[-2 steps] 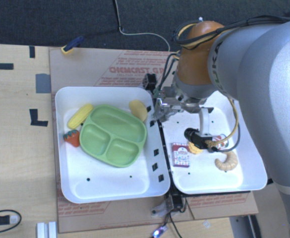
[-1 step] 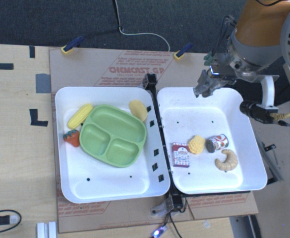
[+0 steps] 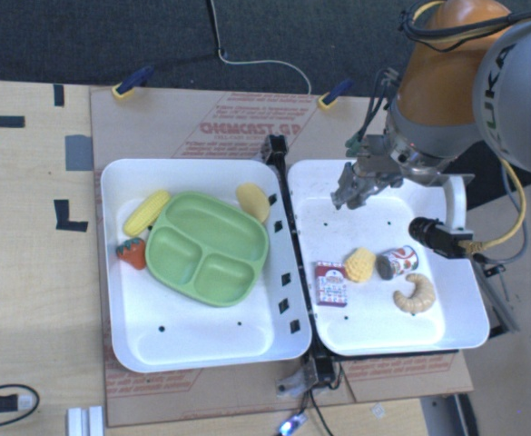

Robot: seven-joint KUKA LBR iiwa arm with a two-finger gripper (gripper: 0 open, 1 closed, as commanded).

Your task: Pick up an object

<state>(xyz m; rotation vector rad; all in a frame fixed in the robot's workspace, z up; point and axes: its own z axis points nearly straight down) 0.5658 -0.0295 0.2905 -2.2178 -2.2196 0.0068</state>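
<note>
Bins side by side on the bench: the left bin (image 3: 120, 325) holds a green divided tray (image 3: 207, 248) with a corn cob (image 3: 147, 212) and a red item (image 3: 133, 254) at its left edge and a yellow lemon-like piece (image 3: 253, 202) at its far right corner. The right bin (image 3: 456, 330) holds, near its middle, a red-and-white packet (image 3: 330, 283), a croissant (image 3: 415, 293), a small can (image 3: 398, 262) and a yellow knobbly piece (image 3: 359, 265). The gripper (image 3: 349, 194) hangs over the far part of the right bin with nothing between its fingers; whether these are open or closed cannot be told.
</note>
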